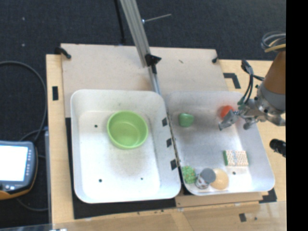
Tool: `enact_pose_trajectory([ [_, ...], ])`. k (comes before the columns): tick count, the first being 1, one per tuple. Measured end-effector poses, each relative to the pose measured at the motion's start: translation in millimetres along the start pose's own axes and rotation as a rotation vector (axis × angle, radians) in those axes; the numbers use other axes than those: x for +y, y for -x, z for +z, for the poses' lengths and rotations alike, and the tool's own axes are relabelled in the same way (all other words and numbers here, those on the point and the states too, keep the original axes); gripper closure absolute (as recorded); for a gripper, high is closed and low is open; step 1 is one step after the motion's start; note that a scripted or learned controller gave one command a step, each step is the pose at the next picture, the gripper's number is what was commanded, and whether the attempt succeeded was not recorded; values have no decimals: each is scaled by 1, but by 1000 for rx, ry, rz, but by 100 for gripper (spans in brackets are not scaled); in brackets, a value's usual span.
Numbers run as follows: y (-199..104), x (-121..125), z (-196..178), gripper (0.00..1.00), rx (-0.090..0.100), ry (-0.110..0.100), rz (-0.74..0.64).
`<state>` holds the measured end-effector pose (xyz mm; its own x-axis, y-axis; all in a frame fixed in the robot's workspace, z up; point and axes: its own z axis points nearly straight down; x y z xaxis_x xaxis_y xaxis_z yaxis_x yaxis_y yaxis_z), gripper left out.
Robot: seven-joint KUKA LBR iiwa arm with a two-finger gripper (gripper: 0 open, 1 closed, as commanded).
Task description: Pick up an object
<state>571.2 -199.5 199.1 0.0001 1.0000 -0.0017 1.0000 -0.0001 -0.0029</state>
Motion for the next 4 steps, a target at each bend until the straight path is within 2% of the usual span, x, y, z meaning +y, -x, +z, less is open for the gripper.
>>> enact_pose_trajectory([
  [1, -2, 0, 63, 0, 1, -3, 1],
  [2, -1, 0, 100, 0, 0, 1, 1],
  [3, 0, 1, 87, 100, -1, 7, 5],
  [4, -1, 0, 23, 100, -1, 11, -3],
])
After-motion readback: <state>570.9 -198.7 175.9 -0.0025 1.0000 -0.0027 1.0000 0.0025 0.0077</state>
